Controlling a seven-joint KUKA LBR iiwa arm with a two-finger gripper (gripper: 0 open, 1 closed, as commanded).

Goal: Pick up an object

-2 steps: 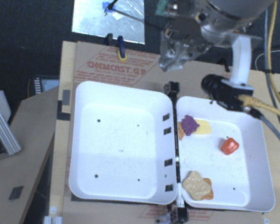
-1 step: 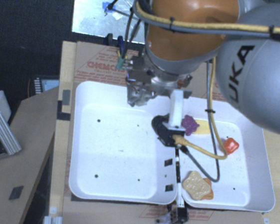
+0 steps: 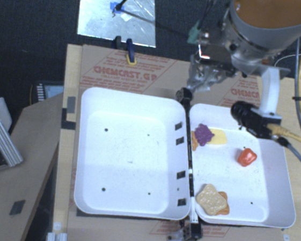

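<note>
Nearest the camera, in the right bin [image 3: 278, 207], a piece of toast [image 3: 212, 200] lay close to the front wall and just beside the divider between the two bins. Farther in, a small red pepper [image 3: 247, 157] sat toward the middle of the same bin, well apart from the toast. Beyond that, a purple bunch of grapes [image 3: 203, 134] rested against the divider side, touching a flat yellow piece [image 3: 219, 137] that lay just to its right. The left bin [image 3: 126, 147] stood beside it on a brown cardboard sheet [image 3: 129, 71].

At the far edge, the gripper [image 3: 202, 81] hung above the back rim where the two bins met, clear of every item. Nothing sat between its ends, and whether they were wide or narrow could not be told. Behind the bench lay a shiny metal plate [image 3: 119, 10].
</note>
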